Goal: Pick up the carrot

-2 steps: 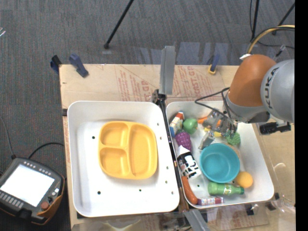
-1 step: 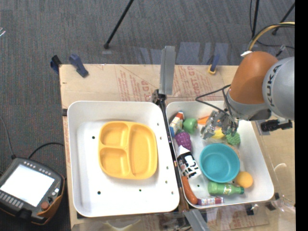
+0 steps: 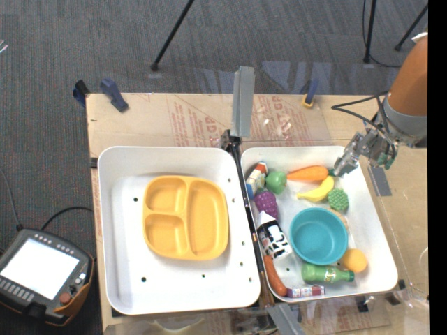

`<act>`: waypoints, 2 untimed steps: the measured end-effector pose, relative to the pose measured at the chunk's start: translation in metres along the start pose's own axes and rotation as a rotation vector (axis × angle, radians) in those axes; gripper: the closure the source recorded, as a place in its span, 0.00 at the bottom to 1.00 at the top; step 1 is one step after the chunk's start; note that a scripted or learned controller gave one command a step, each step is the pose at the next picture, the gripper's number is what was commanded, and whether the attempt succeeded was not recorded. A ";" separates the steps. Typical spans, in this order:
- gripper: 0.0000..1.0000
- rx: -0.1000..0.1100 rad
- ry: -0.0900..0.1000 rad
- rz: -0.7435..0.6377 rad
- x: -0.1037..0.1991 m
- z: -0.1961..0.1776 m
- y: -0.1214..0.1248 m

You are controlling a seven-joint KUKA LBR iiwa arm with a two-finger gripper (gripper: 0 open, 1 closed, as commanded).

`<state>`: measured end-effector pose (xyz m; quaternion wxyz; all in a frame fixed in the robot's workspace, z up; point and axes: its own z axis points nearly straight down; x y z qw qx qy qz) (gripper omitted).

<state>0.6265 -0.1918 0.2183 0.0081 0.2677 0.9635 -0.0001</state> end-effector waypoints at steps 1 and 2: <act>1.00 0.000 -0.004 -0.126 0.021 -0.134 -0.038; 1.00 -0.001 0.019 -0.473 0.075 -0.061 -0.068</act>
